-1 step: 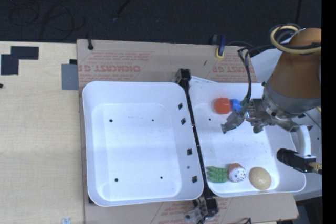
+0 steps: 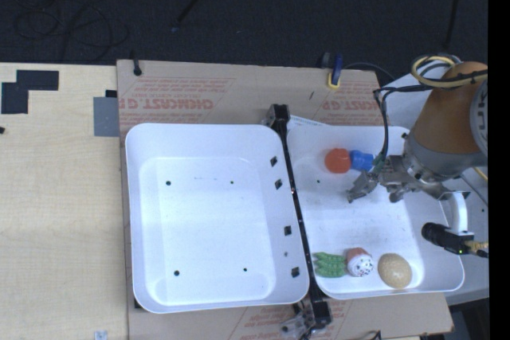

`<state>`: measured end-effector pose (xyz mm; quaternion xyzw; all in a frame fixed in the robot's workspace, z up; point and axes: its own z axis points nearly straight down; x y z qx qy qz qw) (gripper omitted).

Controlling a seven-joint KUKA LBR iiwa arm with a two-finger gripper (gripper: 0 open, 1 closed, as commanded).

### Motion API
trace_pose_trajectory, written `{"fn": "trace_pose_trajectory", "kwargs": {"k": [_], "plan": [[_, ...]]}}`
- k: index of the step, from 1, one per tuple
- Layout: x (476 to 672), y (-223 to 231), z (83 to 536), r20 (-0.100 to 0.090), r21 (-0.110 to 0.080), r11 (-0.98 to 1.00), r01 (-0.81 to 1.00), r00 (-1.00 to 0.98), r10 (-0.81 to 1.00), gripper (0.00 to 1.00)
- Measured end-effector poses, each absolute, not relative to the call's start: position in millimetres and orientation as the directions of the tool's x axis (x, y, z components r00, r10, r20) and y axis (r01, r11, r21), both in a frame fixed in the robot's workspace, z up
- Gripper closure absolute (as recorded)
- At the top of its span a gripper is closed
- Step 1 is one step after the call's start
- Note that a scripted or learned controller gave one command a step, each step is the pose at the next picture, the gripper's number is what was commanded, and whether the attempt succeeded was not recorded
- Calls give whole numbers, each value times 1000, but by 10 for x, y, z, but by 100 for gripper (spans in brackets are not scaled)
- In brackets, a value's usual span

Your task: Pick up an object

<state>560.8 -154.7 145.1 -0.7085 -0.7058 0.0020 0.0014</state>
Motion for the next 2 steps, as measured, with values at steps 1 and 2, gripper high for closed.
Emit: {"fn": "trace_pose_trajectory", "kwargs": {"k": [1, 2], "plan": [[5860, -2160, 845, -2, -1, -1, 1000, 1, 1000, 0], [5848, -2153, 976, 0, -2, -6, 1000, 6, 1000, 100]]}}
